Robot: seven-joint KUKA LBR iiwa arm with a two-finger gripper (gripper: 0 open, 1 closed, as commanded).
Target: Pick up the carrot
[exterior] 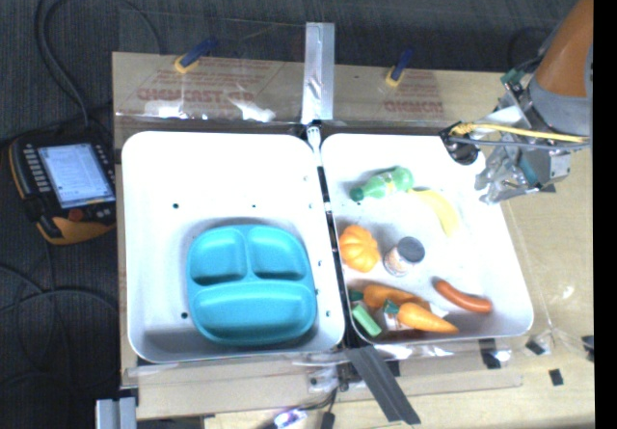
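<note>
**Carrot waits in the right bin's near corner; the arm hangs off to the side**

Camera view: The carrot (422,318) lies on its side near the front edge of the right bin (501,254), its pointed end towards the bin's right wall. Its thick end is crowded against a green piece (364,319) and another orange-brown item just behind it. A red sausage-shaped toy (463,297) lies just beside it, further back and to the right. Elsewhere in this bin sit a small orange pumpkin (358,247), a little can (404,254), a yellow banana (442,210) and a green bottle-like vegetable (382,182). The left bin (154,176) holds a blue divided tray (252,282).

The gripper (511,181) hovers over the right bin's far right rim, well apart from the carrot. From this slant I cannot tell how wide the pincer stands, and nothing is seen within it.

The carrot looks like a light, stiff plastic toy with a smooth, likely slippery skin and a taper that may let it squirt out. The best hold is probably across its middle, where the body is clear of the neighbours, pinching across the short width rather than along its length. Closing near the thick end risks catching the green piece as well.
</note>
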